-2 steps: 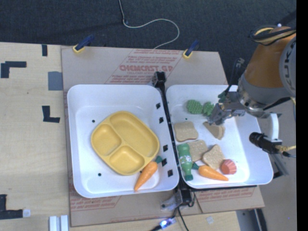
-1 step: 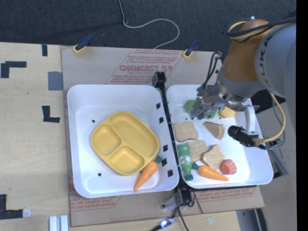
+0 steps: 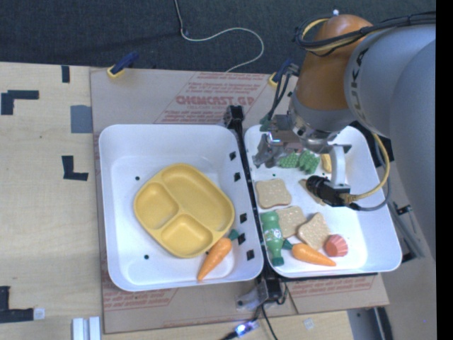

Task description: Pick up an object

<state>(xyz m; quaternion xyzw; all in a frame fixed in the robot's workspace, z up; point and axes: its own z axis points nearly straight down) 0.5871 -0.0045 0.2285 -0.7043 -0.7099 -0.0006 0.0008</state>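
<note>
In the right bin (image 3: pixel 382 250), a bumpy green toy vegetable (image 3: pixel 300 162) lies near the far wall just beside the gripper (image 3: pixel 267 149), whose fingers hang over the bin's left edge, their spread impossible to tell.

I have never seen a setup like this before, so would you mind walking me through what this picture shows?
One fixed camera looks down at a slant on a bench. The grey arm with an orange band, entering from the right, is the robot; its gripper hovers low over the right bin. That bin holds toy food: bread slices, a green bottle, a carrot, a green leafy piece and a small red piece. The left bin holds a yellow divided tray and another carrot. I see nothing between the fingers.
</note>
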